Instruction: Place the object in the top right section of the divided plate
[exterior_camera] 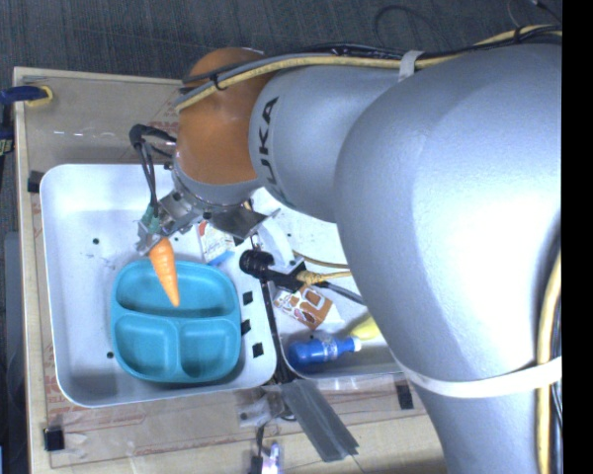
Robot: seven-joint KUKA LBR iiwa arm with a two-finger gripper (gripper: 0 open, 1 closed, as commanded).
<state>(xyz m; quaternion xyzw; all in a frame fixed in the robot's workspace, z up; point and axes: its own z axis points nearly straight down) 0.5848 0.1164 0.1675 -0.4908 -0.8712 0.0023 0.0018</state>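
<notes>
**Op:** Carrot (165, 272) sits with its orange tip over the far, long section of the divided plate (178, 358), leafy end up by the gripper (156, 227). From my screen the green top reaches right to the gripper, but the wrist hides the fingers. I cannot tell whether they are apart, together, or clamped on the stalk.

**Obs:** Where is the plate?

**Op:** Blue plate lies in the left bin (64, 265), toward that bin's near-right corner. One long section on the plate's far side, two smaller ones on its near side. The carrot slants across the long one, tip pointing toward the plate's middle.

**Obs:** Anything else near the plate?

**Op:** Just right of the plate, past the bins' shared wall, I see a blue bottle (321, 350) with a yellow cap and a brown packet (306, 307) beyond it. The arm (425, 215), grey with its orange band, looms over that side. A small carton (213, 248) lies just beyond the plate's far-right rim.
</notes>
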